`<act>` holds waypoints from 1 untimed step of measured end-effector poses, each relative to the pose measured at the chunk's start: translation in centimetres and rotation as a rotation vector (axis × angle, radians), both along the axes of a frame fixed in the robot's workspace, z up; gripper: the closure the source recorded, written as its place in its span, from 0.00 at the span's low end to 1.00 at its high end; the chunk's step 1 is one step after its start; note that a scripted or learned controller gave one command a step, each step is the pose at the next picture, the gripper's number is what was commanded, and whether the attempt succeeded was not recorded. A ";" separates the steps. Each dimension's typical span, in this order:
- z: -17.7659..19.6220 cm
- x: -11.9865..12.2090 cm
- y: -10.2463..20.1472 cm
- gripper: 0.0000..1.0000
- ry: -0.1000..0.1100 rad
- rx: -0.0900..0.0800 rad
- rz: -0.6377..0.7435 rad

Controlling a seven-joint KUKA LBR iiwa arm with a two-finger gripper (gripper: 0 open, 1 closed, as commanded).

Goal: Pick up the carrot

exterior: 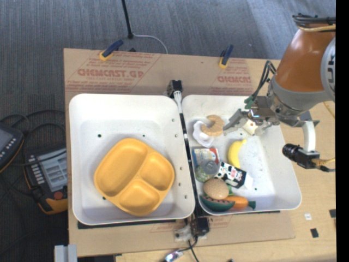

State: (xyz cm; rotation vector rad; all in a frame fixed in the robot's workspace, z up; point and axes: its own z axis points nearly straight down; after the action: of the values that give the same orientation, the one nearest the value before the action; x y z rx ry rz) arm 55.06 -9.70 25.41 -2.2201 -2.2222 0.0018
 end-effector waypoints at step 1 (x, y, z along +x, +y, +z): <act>0.9 0.0 0.0 1.00 0.001 0.000 0.001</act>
State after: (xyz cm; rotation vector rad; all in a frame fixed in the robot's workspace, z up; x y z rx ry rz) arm 55.09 -9.67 26.36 -2.2191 -2.2226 0.0027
